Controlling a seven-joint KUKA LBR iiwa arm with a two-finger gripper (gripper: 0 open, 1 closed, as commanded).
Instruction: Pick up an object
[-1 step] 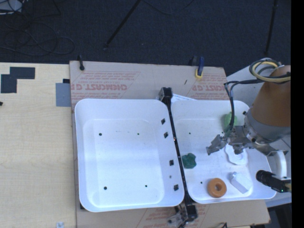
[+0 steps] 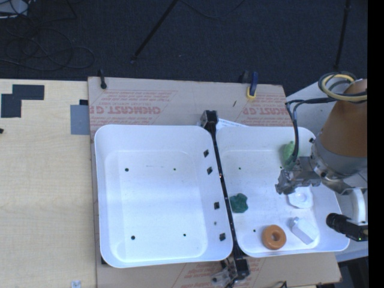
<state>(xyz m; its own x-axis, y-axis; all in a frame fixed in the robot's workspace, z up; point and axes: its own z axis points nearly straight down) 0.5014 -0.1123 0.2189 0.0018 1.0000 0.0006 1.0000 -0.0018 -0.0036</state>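
White plastic bins sit side by side on the table, the left bin (image 2: 153, 191) and the right bin (image 2: 264, 152) meeting along a black clipped seam, with cardboard beneath them. In the right bin lie the candidate objects: a dark green crumpled lump (image 2: 239, 203) near the seam, an orange ring (image 2: 274, 237) toward the front wall, a small grey block (image 2: 302, 231) just beside it, a white rounded piece (image 2: 300, 199) and a light green item (image 2: 288, 152) near the far right wall. The grey arm's gripper (image 2: 294, 182) hangs low over the bin's right part — directly above the white piece, probably lining up on it. Whether anything sits between its parts, or how wide they stand, cannot be told at this slant. No object looks lifted yet — each appears to rest on the bin floor.
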